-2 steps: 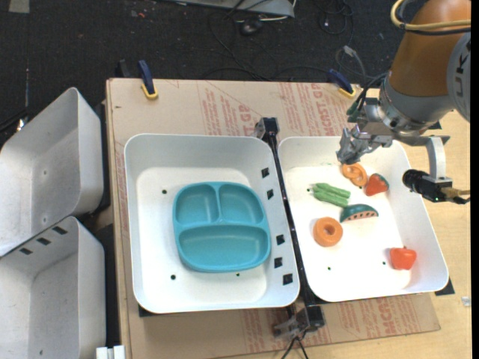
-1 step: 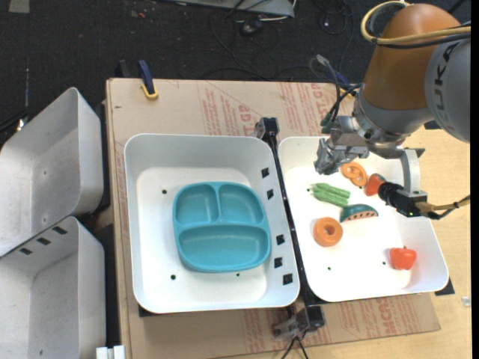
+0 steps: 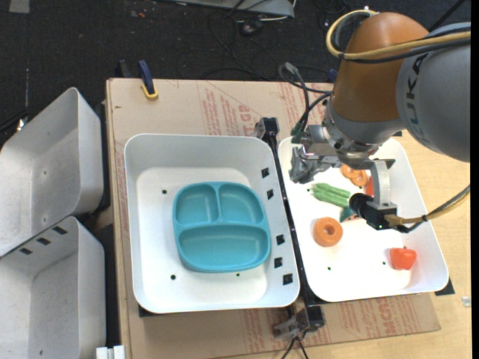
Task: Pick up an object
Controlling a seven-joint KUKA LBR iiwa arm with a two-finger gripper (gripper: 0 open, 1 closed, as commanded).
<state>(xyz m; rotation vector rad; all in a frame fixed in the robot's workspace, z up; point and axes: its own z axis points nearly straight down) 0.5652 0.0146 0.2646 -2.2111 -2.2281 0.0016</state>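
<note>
In the upper left corner of the right bin [image 3: 359, 271], the gripper [image 3: 301, 167] hangs low, close to the bin's left wall. From this slant I cannot tell whether it is spread or pressed together. Nothing shows held in it.

Likely target: the green piece [image 3: 331, 194], just down-right of the gripper. It lies flat on the bin floor in the upper middle of the bin.
- Shape: slim, pod-like.
- Long axis: runs nearly straight across the frame, left end slightly higher than the right.
- Ends: the left end is rounded and points toward the gripper. The right end runs in by the robot's own fittings and is hard to read.

Neighbours:
- The orange ring [image 3: 327, 231] is below the green piece, near but apart.
- An orange piece [image 3: 355, 176] sits up-right of it, partly under the wrist.
- The red piece [image 3: 403, 258] is well apart at lower right.
- The left bin [image 3: 150, 200] holds a teal divided plate [image 3: 221, 226].

Step in hand, as I judge it: lining up over the pick.
- Shift down-right until centred over the pod's middle.
- Turn the wrist so the closing line crosses the narrow width, roughly up-down in the frame.
- Descend straight.
- Stay clear of the bin wall and the ring. A grip along the length would likely shove the pod, not catch it.
</note>
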